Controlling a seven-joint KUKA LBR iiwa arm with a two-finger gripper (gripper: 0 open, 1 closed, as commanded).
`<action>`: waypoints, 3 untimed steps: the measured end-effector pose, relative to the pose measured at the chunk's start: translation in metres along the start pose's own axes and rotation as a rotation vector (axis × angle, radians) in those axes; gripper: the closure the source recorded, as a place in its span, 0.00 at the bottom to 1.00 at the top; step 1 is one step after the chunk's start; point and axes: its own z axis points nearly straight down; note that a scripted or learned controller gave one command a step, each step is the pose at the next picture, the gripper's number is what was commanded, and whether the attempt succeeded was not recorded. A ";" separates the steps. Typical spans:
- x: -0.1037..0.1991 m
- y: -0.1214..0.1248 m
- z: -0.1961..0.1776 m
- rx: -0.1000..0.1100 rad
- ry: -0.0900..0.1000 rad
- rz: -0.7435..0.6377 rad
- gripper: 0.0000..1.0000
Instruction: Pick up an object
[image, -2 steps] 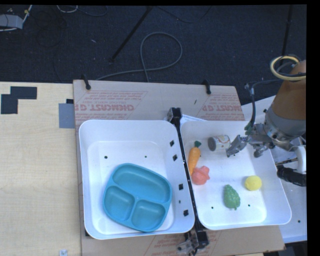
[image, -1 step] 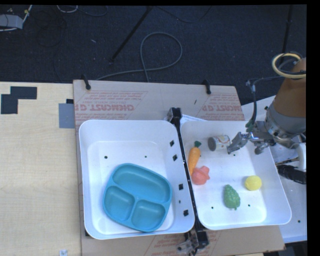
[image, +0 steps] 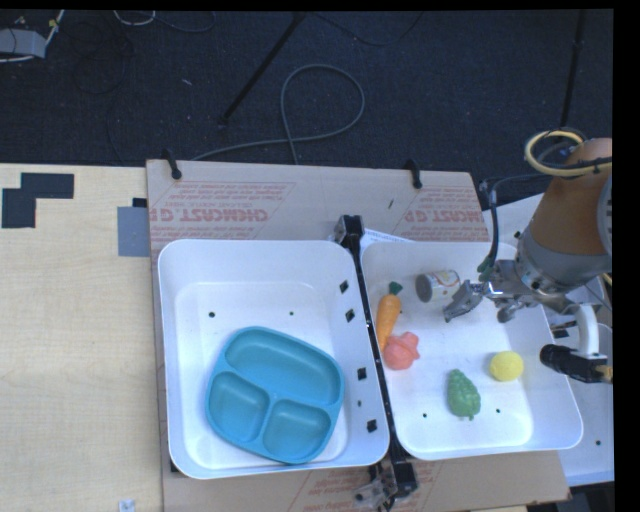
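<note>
Over the right white bin (image: 560, 430) I see my gripper (image: 483, 300), fingers spread, holding nothing | small grey cylinder (image: 432, 287) just beside it | orange plastic carrot (image: 387, 315), pink toy (image: 401, 351), green lump (image: 463, 393), yellow ball (image: 506, 366) lie apart below | blue divided tray (image: 273, 394) in left bin (image: 180, 300)

Grey arm (image: 565, 255) w/ orange band, yellow cable loop, metal hand (image: 485, 300).
</note>
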 end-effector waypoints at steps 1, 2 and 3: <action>-0.004 0.006 0.047 -0.001 0.000 0.000 0.00; -0.003 0.007 0.081 -0.003 0.000 0.001 0.00; -0.004 0.007 0.070 -0.003 0.000 0.004 1.00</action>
